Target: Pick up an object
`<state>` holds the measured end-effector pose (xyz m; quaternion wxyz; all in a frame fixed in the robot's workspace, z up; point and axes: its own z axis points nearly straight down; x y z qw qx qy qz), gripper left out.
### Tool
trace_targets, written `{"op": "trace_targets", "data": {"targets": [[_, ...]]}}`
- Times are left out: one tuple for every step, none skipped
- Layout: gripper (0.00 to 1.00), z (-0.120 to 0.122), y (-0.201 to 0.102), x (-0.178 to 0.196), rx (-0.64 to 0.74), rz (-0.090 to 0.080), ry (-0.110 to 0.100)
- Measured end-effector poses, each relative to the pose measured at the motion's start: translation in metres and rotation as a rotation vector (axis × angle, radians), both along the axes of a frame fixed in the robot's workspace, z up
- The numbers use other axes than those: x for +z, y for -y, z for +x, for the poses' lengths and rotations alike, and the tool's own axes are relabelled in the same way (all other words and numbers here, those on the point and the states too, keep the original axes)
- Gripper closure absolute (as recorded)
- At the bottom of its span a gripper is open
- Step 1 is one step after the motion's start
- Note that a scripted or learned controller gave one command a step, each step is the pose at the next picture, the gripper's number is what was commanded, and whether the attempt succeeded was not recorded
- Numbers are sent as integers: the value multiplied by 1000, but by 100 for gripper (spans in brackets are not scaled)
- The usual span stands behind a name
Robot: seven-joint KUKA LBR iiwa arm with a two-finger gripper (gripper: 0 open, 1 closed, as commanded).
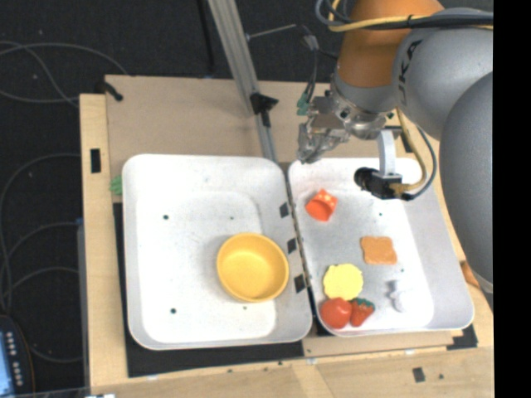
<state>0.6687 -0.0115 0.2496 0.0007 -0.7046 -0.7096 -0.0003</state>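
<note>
Orange toy (321, 206) in right bin (431, 247), just below gripper (309, 152).

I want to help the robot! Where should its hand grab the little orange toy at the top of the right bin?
Probably from straight above, closing across the narrow middle of the orange toy. It lies alone on the right bin floor with bare space on both sides, so fingers could slip down beside it. The hand hangs just above and behind it, near the bin's back edge.
</note>
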Motion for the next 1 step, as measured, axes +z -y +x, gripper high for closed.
{"op": "trace_targets", "data": {"targets": [[100, -1, -53, 8, 1, 2, 3]]}}
